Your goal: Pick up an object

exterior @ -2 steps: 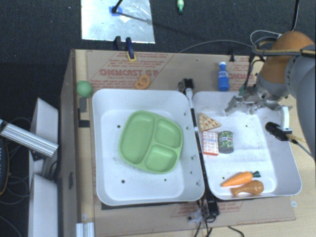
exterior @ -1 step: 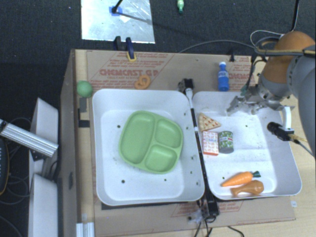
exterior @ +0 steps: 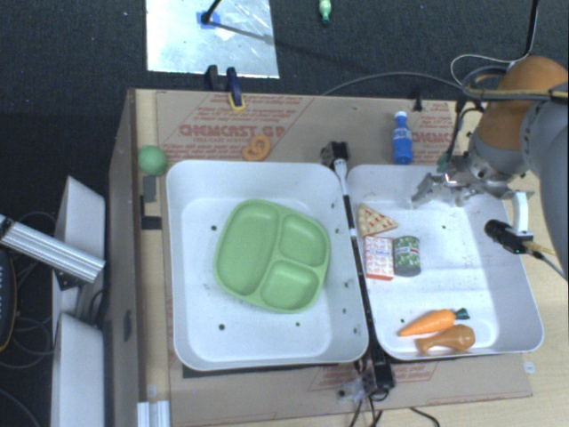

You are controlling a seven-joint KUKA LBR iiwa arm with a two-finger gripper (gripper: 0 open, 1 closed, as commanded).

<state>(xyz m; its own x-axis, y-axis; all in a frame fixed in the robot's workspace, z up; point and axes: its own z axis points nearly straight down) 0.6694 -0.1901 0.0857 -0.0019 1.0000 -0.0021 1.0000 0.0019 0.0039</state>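
Two shallow white bins sit side by side on the worktop. One green divided plate (three compartments) lies in the left bin, tilted a little against the bin's edges. Five things lie in the right bin: one triangular slice of toy pizza near the dividing wall, one small red-and-white packet just below it, one dark can touching the packet's right side, one orange carrot toward the near edge, and one tan pear-shaped piece right below the carrot, close against it.

One gripper hangs over the far edge of the right bin, well apart from all five things; its metal fingers appear spread, with nothing between them. One black cable plug dangles over the bin's right side.

Outside the bins, one blue bottle stands upright on the worktop behind the right bin, one orange pretzel-shaped piece lies behind the left bin, and one green ball rests at the worktop's left edge. On the dark floor beyond lie one shiny sheet and one small green bottle.
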